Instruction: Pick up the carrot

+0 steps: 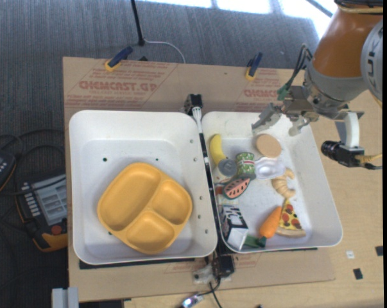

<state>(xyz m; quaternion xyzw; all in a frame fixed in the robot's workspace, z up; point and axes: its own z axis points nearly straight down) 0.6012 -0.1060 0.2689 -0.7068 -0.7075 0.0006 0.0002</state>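
The carrot [269, 224] is a small orange piece with a green tip, lying near the front edge of the right bin [326, 191], beside a pizza slice [289, 218]. My gripper [283, 122] hovers over the far end of that bin, above a round tan cookie [268, 145]. Its two fingers are spread apart and open, with nothing between them. The carrot lies well toward the front of the bin from the gripper.
The right bin also holds a banana [215, 149], a watermelon slice [237, 187], a green can [246, 164], a clear cup [267, 169] and a black-and-white carton [233, 218]. A yellow divided plate [145, 205] lies in the left bin [90, 146].
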